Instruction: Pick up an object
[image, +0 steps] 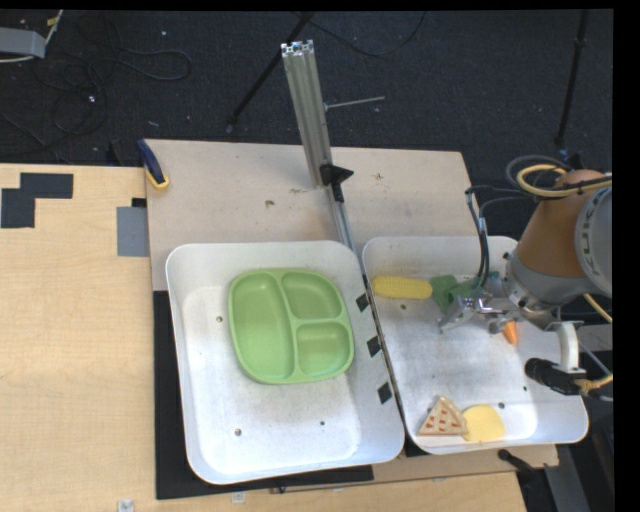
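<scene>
Green toy (452, 292) in right bin (450, 400), fingers (455, 318) beside it, spread unclear

The bench (400, 195) is bearing two white bins: the left bin (200, 400) is lying toward eight o'clock, the right bin (450, 360) toward four o'clock, their inner rims touching.

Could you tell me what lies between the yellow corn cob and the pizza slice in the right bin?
Bare white bin floor separates the corn cob from the pizza slice, seen in the camera view.
</scene>
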